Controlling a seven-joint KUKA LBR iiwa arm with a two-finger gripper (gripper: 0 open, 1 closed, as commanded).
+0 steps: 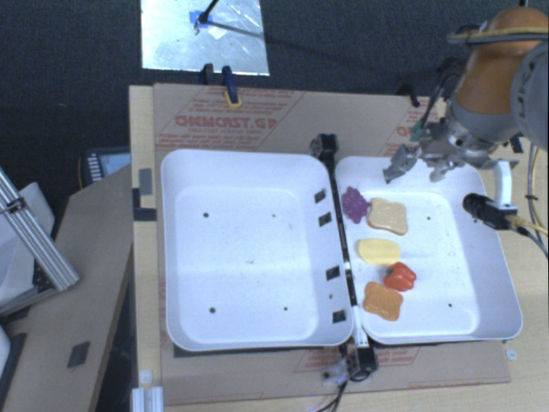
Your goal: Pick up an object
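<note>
My gripper (419, 169) hangs over the far edge of the right bin (480, 264), its two grey fingers spread apart with nothing between them. Below and left of it, along the bin's left side, lie a purple grape bunch (355, 202), a tan slice of bread (388, 216), a pale yellow piece (378, 251), a red-orange pepper (400, 276) and an orange piece (383, 300). The bread is the closest of these to the fingers, a little nearer the camera.
The left bin (249, 247) sits beside the right one, joined by a black clip strip (337, 239). A black cylinder with a cable (485, 211) hangs by the right bin's right side. A shiny metal plate (204, 24) lies beyond the bench.
</note>
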